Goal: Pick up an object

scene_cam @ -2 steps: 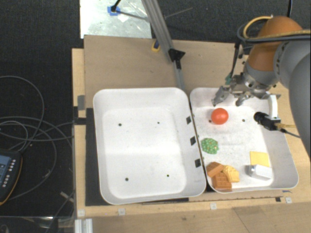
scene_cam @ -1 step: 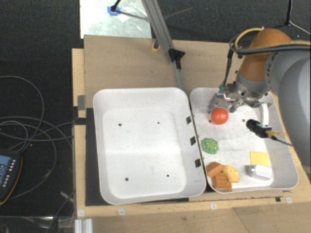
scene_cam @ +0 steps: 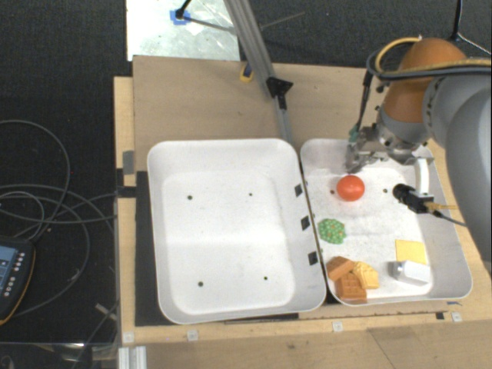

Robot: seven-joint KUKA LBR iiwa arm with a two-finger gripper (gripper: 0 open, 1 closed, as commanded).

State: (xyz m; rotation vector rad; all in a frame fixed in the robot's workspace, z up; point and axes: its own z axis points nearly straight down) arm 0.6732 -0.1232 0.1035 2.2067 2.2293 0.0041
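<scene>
In the right bin (scene_cam: 453, 271) lie a red ball (scene_cam: 350, 187), a green speckled disc (scene_cam: 332, 230), an orange waffle-like piece (scene_cam: 347, 277) beside a tan piece (scene_cam: 367, 275), a yellow block (scene_cam: 411, 250) and a small grey-white object (scene_cam: 408, 271). My gripper (scene_cam: 358, 157) hangs over the bin's far part, just above and behind the red ball, apart from it. Nothing shows between its fingers.
The left bin (scene_cam: 165, 206) lies beside the right one, with black clips (scene_cam: 304, 223) along the shared edge. A grey pole (scene_cam: 254, 44) slants over the bench's far side. A black cable fitting (scene_cam: 407, 198) sticks out from the arm over the right bin.
</scene>
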